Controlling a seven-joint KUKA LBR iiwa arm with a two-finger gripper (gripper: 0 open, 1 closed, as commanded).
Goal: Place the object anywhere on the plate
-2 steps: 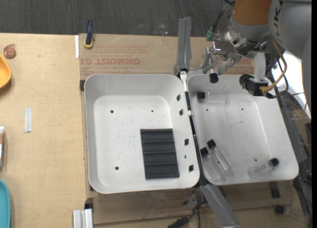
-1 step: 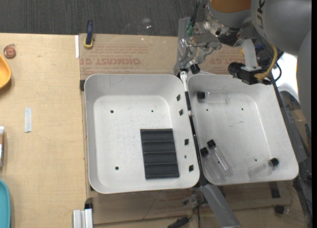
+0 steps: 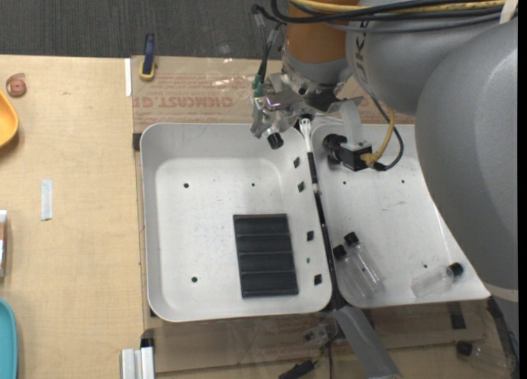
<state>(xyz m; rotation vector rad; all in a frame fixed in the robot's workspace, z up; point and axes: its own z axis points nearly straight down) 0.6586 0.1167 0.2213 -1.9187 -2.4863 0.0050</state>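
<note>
Claw (image 3: 284, 118) above left bin's (image 3: 165, 229) far edge; grip state unclear, nothing visibly held.

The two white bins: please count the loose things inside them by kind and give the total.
Black ribbed plate, in the left bin: 1
Clear vials with black caps, in the right bin: 2, one and another
Total: 3

red print runs along the cardboard sheet (image 3: 198, 93) at the bins' twelve o'clock edge; it appears mirrored or upside down, and no word reads with certainty.
</note>
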